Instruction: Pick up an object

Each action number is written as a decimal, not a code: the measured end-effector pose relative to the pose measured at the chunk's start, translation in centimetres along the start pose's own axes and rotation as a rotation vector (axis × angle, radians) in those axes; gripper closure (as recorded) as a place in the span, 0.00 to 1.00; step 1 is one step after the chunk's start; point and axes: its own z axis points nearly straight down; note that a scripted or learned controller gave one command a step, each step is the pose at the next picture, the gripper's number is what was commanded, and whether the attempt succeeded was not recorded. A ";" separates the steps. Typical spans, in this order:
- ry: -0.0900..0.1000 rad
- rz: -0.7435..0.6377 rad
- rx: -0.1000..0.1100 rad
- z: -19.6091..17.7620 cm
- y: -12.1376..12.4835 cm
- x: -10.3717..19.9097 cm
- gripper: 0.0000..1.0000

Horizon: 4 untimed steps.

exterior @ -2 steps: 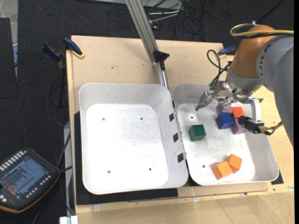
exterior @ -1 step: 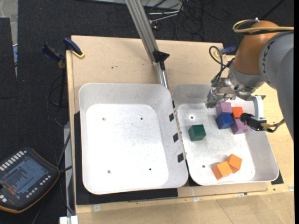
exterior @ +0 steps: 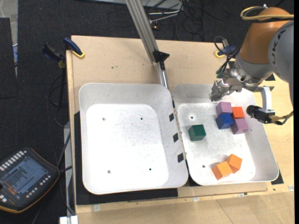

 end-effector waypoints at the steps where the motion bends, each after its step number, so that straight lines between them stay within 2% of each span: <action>1: 0.000 0.001 0.003 -1.3 0.1 0.0 1.00; 2: 0.003 -0.004 0.005 -3.0 -0.4 5.2 1.00; 3: 0.003 -0.005 0.008 -2.3 -0.5 10.5 1.00; 4: 0.003 -0.005 0.004 -4.0 -0.5 15.5 1.00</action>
